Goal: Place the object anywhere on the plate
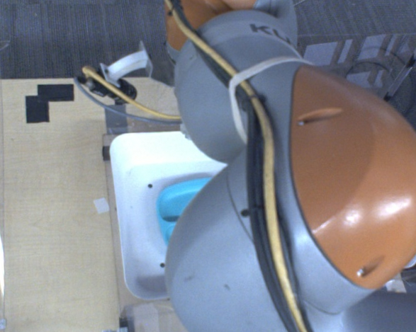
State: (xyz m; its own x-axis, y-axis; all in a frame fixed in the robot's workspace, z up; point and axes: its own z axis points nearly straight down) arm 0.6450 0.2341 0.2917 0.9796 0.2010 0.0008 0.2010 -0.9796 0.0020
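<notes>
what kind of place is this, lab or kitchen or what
Most likely a robotics lab or test cell, not a kitchen. A big grey and orange industrial arm with bundled cables reaches over a shallow white bin on a plywood bench, with grey carpet beyond. A blue item lies in the bin.

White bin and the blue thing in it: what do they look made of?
White bin: looks like smooth moulded plastic, semi-gloss, judging by its rounded corners and soft sheen. Blue thing: probably plastic too, with a uniform light-blue, slightly shiny surface; the arm covers most of it, so I can't be sure.
</notes>
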